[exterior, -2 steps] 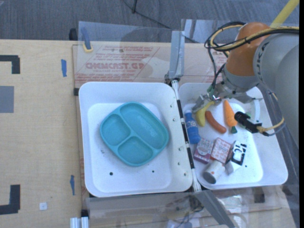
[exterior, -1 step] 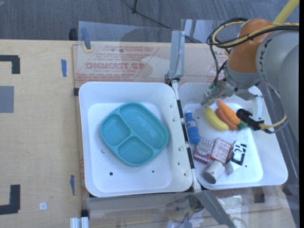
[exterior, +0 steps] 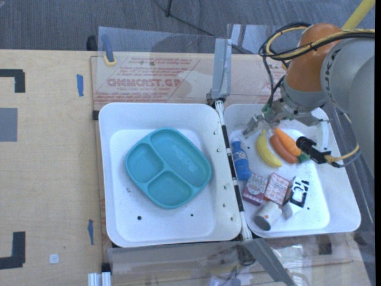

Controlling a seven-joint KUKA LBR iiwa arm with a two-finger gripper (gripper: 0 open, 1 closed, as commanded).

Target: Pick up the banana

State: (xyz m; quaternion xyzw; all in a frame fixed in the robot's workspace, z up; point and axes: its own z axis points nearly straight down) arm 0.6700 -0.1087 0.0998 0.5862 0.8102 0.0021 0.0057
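The yellow banana (exterior: 267,150) lies in the right bin (exterior: 339,216), near its back left part, curved and pointing toward the back. An orange carrot (exterior: 285,145) lies right beside it on the right. My gripper (exterior: 262,120) hangs just over the banana's far tip, under the grey wrist with the orange band (exterior: 315,46). Its fingers look open and nothing is between them. The banana rests on the bin floor.
A blue bottle (exterior: 240,161) lies left of the banana along the bin wall. Small red and white packets (exterior: 268,188), a black and white item (exterior: 299,192) and a white cup (exterior: 265,215) lie nearer the front. The left bin (exterior: 113,130) holds a teal divided plate (exterior: 168,167).
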